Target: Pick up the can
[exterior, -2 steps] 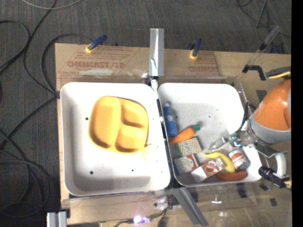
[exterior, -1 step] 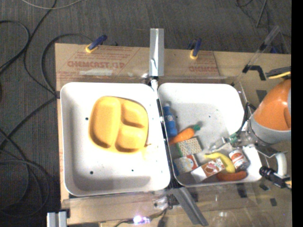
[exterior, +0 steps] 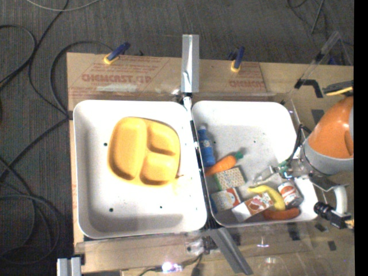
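The can (exterior: pixel 290 193), small with a red label and a silver end, lies in the right bin (exterior: pixel 247 117) near its front right corner. It rests against a banana (exterior: pixel 269 192) and sits just behind a red sausage-shaped item (exterior: pixel 282 214). My gripper (exterior: pixel 280 170) hangs over the bin's right side, just behind the can as seen from the camera and close to it. The grey wrist and orange band (exterior: pixel 336 134) rise to its right. Nothing shows in the gripper's grasp.
The right bin also holds a blue bottle (exterior: pixel 204 145), a carrot (exterior: pixel 224 164) and small food boxes (exterior: pixel 230 179) packed toward the front. In the left bin (exterior: pixel 92 206) lies a yellow compartment tray (exterior: pixel 145 151). The right bin's wall stands close to the can.
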### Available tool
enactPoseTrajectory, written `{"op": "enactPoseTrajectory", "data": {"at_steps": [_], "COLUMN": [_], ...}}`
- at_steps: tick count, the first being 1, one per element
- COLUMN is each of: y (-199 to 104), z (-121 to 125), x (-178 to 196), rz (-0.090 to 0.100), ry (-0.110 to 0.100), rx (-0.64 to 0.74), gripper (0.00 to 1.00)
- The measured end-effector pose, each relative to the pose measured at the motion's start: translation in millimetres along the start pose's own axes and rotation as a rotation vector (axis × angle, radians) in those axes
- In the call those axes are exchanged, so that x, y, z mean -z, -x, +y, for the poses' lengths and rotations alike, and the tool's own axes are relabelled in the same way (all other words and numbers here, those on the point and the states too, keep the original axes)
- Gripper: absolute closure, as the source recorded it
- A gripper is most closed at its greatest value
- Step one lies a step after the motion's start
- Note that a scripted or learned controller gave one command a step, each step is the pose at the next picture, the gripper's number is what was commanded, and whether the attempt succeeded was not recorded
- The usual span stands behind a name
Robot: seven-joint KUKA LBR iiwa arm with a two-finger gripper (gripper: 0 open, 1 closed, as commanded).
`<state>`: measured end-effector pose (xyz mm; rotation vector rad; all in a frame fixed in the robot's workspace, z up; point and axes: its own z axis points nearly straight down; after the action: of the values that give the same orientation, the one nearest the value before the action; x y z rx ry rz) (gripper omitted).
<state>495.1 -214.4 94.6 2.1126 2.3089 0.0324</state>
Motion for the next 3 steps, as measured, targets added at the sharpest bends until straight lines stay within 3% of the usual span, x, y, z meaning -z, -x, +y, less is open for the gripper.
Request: {"op": "enactPoseTrajectory", "data": {"at_steps": [1, 3], "y": [-3.2, -0.7], "z": [-0.3, -0.4], "x": [-0.7, -0.4], "rz": [-0.006, -0.001], "ry": [0.001, -0.002], "rx": [-0.005, 0.012], "gripper": [0.00, 0.00]}}
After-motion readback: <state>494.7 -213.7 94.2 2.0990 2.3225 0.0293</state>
